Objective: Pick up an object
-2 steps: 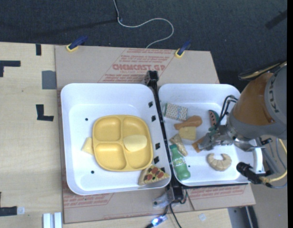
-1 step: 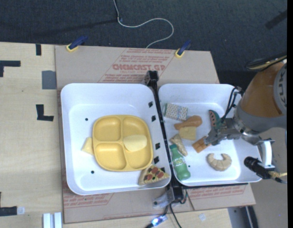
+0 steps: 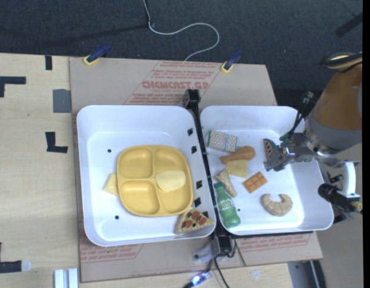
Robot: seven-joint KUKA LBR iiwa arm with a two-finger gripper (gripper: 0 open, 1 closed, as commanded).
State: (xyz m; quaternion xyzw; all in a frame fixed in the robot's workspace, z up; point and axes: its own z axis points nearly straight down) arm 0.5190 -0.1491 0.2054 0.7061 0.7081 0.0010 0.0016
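1. Nearest your camera, a pizza slice [image 3: 193,221] lies at the left bin [image 3: 89,161] front edge, beside a yellow divided plate [image 3: 154,179].
2. Your end effector [image 3: 274,159] hangs low over the right bin [image 3: 293,120]; whether it is spread or closed cannot be told.
3. Closest candidate: an orange cracker [image 3: 254,182] just left and forward of it, long axis diagonal.
4. Crowding that pick: a croissant [image 3: 277,204], a green bottle [image 3: 226,204], bread pieces [image 3: 237,155].

You are looking at a robotics lab bench, not a kitchen: left of the claw [image 3: 275,159] two white bins [image 3: 89,161] sit on clamped cardboard [image 3: 167,83] over a black-marked wooden bench [image 3: 29,179], holding toy food, and a loose white cable [image 3: 185,32] trails across dark carpet beyond it.
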